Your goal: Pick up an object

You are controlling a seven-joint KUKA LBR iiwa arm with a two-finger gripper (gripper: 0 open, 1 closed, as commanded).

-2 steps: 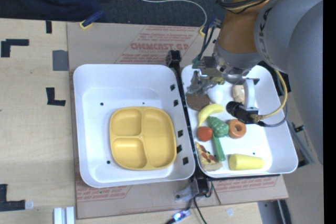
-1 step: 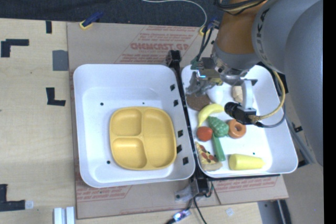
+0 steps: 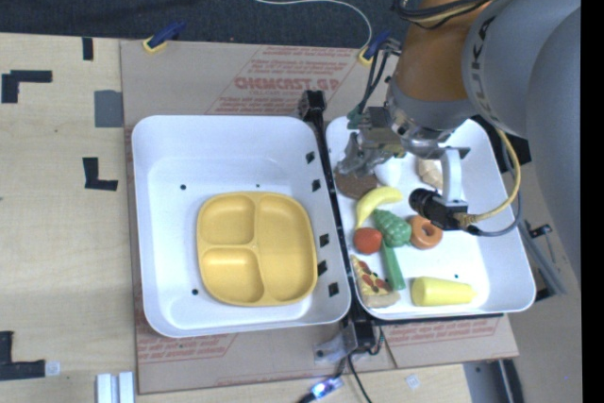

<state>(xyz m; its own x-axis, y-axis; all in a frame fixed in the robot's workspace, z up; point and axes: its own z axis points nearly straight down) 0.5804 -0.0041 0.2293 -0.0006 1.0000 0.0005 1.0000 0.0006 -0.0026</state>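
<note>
Bins sat side by side on a brown cardboard sheet (image 3: pixel 274 80). The left bin (image 3: pixel 160 156) held a yellow plate (image 3: pixel 256 249) with three parts, a little toward the front. Just right of that plate was the wall where both bins met. Past that wall, the right bin (image 3: pixel 505 278) held toy food. A toy pizza slice (image 3: pixel 371 282) lay closest to the wall, with a red tomato (image 3: pixel 368 240) just behind it. A yellow banana (image 3: pixel 377 201) lay behind the tomato. A green vegetable (image 3: pixel 392 236) lay right of the tomato, touching an orange ring (image 3: pixel 427 233). A yellow wedge (image 3: pixel 441 292) lay in front. The gripper (image 3: pixel 363 156) hung over the back of the right bin, behind the banana. I could not tell how its claw was set.
</note>
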